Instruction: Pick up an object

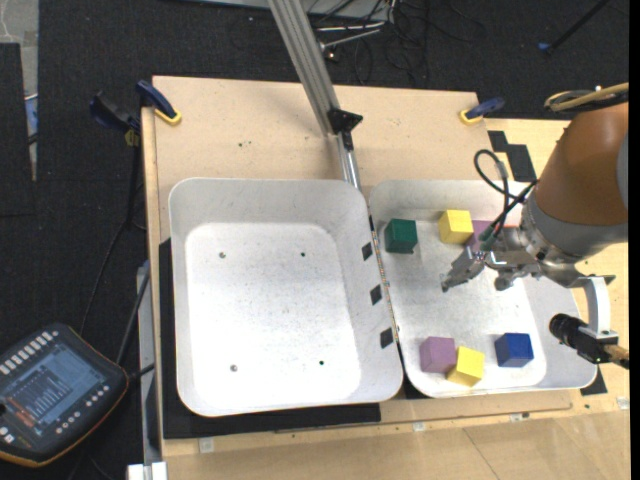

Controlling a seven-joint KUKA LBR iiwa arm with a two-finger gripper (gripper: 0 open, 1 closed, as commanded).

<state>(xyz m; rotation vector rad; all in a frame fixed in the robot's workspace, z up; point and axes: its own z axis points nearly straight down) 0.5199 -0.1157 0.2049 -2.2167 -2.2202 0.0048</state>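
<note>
The arm entered from the right, its orange band above the grey wrist, and leaned down over the right bin. The gripper hung over the middle of that bin, its fingers pointing down and to the left (toward the divide between the bins). The fingers stood apart, and nothing lay between them; whether their tips touched the bin floor could not be told.

Candidate objects all lay in the right bin. A green block sat near the far left corner, with a yellow block just to its right. A small purplish piece showed beside the yellow block, partly hidden by the wrist. Along the near edge a purple block touched a second yellow block, and a blue block lay near them. The left bin lay alongside, on the bench.
</note>
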